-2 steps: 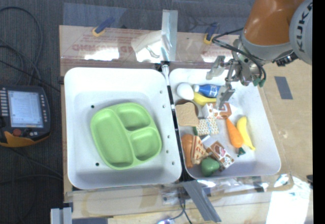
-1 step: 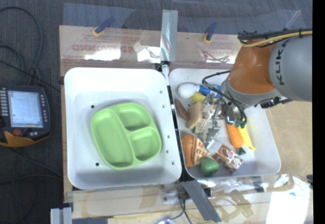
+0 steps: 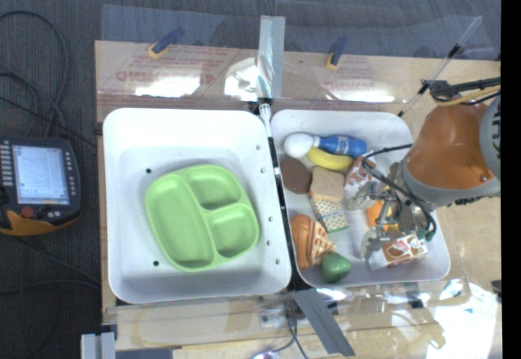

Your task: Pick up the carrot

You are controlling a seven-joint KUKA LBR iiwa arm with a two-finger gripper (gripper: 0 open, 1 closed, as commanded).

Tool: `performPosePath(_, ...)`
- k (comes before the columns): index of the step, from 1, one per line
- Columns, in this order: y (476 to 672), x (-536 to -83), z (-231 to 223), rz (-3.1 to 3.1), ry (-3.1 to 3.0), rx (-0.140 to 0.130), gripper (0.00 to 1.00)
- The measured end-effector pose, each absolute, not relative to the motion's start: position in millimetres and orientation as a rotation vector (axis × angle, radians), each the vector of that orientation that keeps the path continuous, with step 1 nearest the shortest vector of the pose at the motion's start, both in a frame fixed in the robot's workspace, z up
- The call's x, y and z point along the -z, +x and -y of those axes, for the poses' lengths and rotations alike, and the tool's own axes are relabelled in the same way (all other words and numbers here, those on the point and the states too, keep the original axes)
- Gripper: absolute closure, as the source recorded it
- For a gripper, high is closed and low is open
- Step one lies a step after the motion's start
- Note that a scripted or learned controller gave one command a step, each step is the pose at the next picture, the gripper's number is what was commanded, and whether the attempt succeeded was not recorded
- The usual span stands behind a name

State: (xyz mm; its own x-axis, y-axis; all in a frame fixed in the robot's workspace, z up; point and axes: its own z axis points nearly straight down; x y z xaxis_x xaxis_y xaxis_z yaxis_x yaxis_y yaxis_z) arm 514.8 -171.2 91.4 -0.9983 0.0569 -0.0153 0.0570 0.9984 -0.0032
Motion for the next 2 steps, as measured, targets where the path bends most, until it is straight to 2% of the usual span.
performPosePath(1,518.2,-103,171,-3.117,0.086,0.011,1.0)
performPosePath(2,559.8,-93,145,-3.131,-0.024,0.012,1.0)
